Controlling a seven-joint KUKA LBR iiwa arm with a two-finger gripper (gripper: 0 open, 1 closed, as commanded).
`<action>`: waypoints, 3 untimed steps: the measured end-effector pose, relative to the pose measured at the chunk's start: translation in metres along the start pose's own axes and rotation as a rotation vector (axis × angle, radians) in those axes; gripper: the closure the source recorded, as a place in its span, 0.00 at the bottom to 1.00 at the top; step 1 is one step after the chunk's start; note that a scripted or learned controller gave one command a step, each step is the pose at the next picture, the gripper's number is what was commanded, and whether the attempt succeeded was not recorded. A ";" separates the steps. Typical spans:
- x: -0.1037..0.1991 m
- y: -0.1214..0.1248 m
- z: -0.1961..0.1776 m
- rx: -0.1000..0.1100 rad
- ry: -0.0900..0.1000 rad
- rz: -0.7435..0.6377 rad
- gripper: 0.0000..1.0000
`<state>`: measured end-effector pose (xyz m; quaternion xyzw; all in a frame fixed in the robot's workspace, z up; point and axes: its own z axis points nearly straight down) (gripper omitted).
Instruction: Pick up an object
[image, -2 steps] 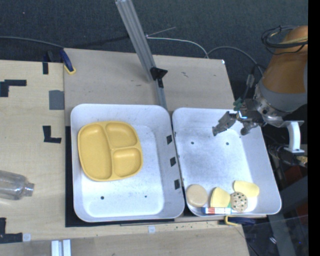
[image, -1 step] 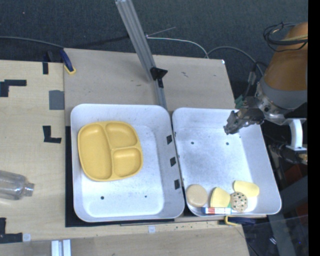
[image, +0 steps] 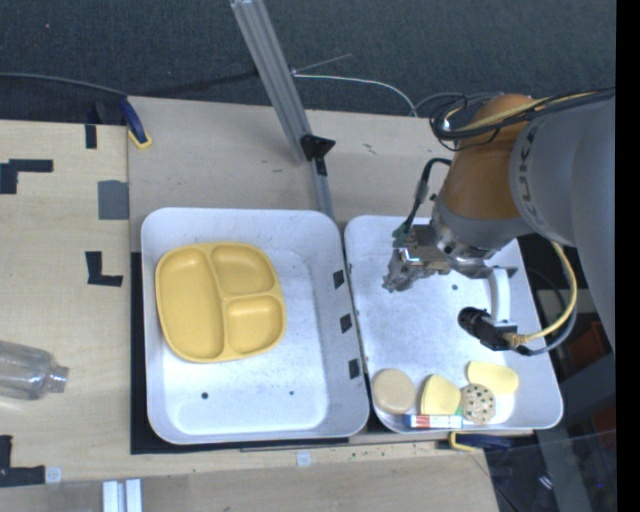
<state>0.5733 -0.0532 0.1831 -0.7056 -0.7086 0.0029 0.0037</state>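
My gripper (image: 398, 277) hangs over the upper left part of the right bin (image: 375, 330), fingers pointing down, with nothing seen between them. Along that bin's near edge lie several small food toys: a tan bun (image: 393, 390), a pale yellow wedge (image: 437, 396), a cookie with dark chips (image: 479, 403) and a yellow slice (image: 493, 378). A thin red and white stick (image: 437, 421) rests against the front rim. All of these lie well below the gripper, apart from it.
A yellow divided plate (image: 219, 299) lies in the left bin (image: 300, 400). A clear plastic bottle (image: 28, 371) rests on the bench at far left. A metal pole (image: 280, 85) slants above the bins. A black cable plug (image: 482, 328) dangles beside the arm.
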 end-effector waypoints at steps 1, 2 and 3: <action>-0.045 -0.034 0.086 0.003 -0.002 0.008 1.00; 0.028 -0.028 -0.009 -0.015 0.002 -0.004 1.00; 0.004 -0.069 -0.004 -0.004 -0.002 0.006 1.00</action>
